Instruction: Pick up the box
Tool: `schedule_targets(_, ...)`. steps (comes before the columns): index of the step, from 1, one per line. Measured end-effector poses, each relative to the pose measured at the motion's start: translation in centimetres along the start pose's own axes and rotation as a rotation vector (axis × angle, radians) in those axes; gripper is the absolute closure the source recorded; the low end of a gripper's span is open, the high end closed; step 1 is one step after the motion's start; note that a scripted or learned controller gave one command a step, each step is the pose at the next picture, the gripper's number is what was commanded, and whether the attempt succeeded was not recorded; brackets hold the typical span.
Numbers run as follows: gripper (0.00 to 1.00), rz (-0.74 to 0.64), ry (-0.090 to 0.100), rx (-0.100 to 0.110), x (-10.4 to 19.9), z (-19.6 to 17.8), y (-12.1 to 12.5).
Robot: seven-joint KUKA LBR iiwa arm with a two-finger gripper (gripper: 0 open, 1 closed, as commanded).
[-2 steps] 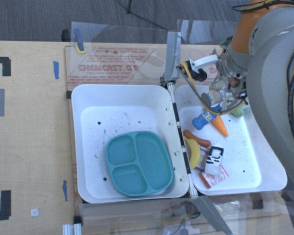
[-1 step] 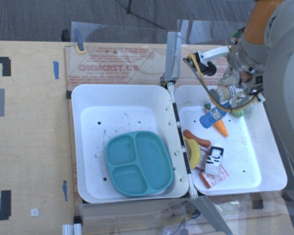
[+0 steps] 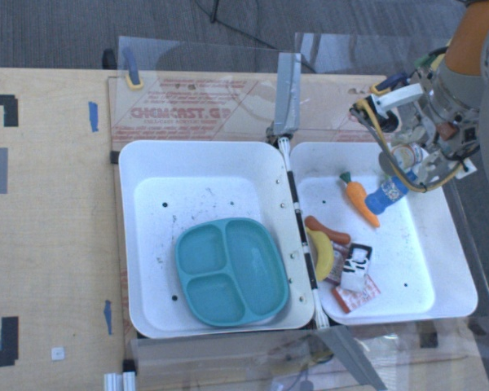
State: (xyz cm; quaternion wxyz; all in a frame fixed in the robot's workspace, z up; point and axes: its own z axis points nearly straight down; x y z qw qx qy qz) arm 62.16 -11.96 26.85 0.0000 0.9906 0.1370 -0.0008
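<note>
Reaching from right, arm [image 3: 464, 63] hangs end effector [image 3: 411, 165] over right bin's [image 3: 448, 292] far edge; grip state unclear.

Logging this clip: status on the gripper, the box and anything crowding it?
Gripper over right bin's far side, fingers hidden. Box at near-left, ungrasped. Banana and sausage crowd it.

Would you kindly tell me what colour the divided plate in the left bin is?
Teal, a blue-green: the three-compartment plastic plate, seen best in the camera view.
</note>
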Motion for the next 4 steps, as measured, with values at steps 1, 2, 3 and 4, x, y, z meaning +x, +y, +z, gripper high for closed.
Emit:
schedule_targets(1,0.0,-0.001,0.0,0.0,0.0,0.0,-0.1)
schedule_targets(2,0.0,0.072,0.001,0.002,1.7,-0.9,-6.9)
schedule_targets(3,0.0,0.077,0.002,-0.001,-3.1,-8.0,-6.2)
schedule_targets(4,0.0,-0.027,-0.002,0.002,-12.1,5.5,-9.9)
